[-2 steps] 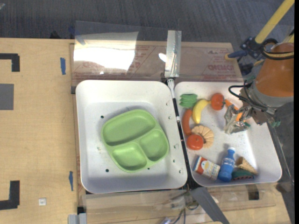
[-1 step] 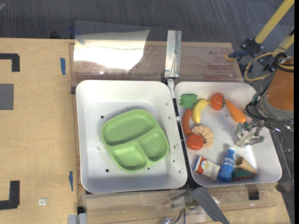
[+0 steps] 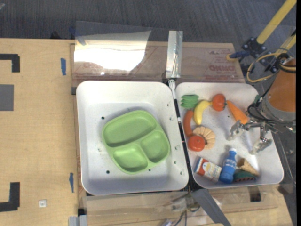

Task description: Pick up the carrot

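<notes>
Right bin [image 3: 277,171]: carrot [image 3: 236,112] beside end effector [image 3: 248,136].

The arm [image 3: 285,91] is seen reaching in from the right edge, its orange band and dark cabling bunched above the wrist. The gripper [image 3: 248,136] is held low at the right of the scene, its two metal fingers [image 3: 233,130] spread apart and pointed leftward, with nothing between them.

Glossy orange plastic carrot [image 3: 237,112] at 3 o'clock; matt green plastic tray [image 3: 136,141]; smooth white bins [image 3: 89,102].
</notes>
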Available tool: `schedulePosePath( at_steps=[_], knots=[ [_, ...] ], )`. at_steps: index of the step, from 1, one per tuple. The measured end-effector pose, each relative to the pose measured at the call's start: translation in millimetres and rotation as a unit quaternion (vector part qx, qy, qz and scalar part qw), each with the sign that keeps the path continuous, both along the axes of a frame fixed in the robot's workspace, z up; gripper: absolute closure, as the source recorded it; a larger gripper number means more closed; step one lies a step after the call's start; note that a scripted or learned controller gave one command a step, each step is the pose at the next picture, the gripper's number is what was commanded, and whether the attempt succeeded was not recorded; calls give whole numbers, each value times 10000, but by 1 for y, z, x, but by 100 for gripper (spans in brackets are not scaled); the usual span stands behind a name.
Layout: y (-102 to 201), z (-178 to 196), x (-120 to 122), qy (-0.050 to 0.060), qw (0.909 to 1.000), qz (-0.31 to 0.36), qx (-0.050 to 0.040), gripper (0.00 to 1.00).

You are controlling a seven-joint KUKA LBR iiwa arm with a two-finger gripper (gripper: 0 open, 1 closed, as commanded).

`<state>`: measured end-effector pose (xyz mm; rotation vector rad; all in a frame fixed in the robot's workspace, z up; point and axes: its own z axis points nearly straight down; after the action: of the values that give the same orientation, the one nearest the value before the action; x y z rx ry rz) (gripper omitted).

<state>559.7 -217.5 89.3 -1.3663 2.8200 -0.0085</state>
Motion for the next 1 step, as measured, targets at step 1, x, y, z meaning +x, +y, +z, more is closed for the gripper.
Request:
schedulePosePath(
  at_steps=[1],
  knots=[
    [26,0,34,-24,9932,-1166,22,0]
  ],
)
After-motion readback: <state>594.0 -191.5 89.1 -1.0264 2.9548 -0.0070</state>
